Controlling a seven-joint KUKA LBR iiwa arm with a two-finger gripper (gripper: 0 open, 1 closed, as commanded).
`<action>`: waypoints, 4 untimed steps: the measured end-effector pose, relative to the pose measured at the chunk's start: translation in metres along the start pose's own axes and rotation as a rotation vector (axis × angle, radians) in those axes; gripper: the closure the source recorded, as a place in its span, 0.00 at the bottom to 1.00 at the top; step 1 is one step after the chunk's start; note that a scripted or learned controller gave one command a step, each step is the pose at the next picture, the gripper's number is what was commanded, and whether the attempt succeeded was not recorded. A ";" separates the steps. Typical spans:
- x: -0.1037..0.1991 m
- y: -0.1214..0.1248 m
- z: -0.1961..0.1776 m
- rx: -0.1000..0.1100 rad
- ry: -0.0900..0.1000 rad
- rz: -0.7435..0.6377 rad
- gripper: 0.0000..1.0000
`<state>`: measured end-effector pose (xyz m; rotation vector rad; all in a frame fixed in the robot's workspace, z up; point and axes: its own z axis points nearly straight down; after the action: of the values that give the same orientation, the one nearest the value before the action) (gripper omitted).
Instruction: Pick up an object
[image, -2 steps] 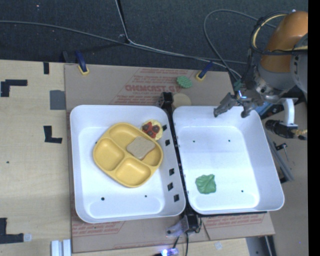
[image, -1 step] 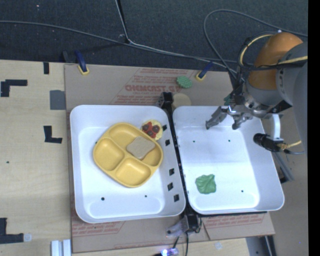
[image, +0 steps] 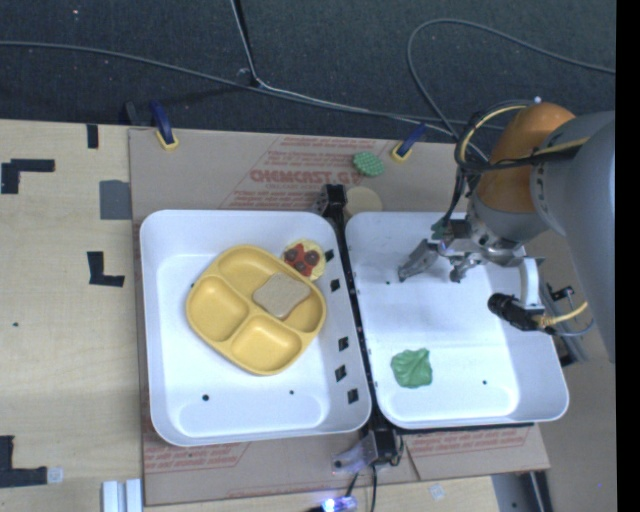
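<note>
My tool (image: 437, 262) is hanging over the right bin (image: 470, 400), up toward the 12 o'clock end of it, with its two fingers spread fairly wide and nothing between them. So no grab yet, as far as I can see.

The obvious thing to pick in that bin is the green leafy thing (image: 411, 367), sitting down toward 6 o'clock from the tool, well apart from it, on bare white floor. Over in the left bin (image: 160, 330) there's a yellow divided plate (image: 225, 310) with a slice of bread (image: 281, 294) in one compartment, and some dark red berries (image: 303, 258) just off the plate's rim at about 1 o'clock. There's also a small green waffle-looking piece (image: 367, 162) outside the bins on the desk (image: 60, 300), up at 12 o'clock.

What could go sideways, in my opinion:
- If I drop straight down from here, I close on bare bin floor, since nothing lies under the fingers.
- The leafy thing looks flat and floppy, so the fingers could skid over it or just pinch an edge, and it'd slip out on the lift.
- It's fairly close to the bin's 6 o'clock wall, so a sloppy approach might shove it against the wall.
- Going for the bread means crossing the divider (image: 345, 300) between the bins, and I could clip it.
</note>
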<state>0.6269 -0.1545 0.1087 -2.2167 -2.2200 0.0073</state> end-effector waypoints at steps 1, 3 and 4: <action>0.001 0.000 0.025 -0.006 -0.002 -0.001 0.00; 0.000 -0.003 -0.031 -0.008 0.000 0.001 1.00; 0.001 -0.008 -0.075 -0.009 0.000 0.000 1.00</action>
<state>0.6197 -0.1537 0.1837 -2.2216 -2.2239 -0.0020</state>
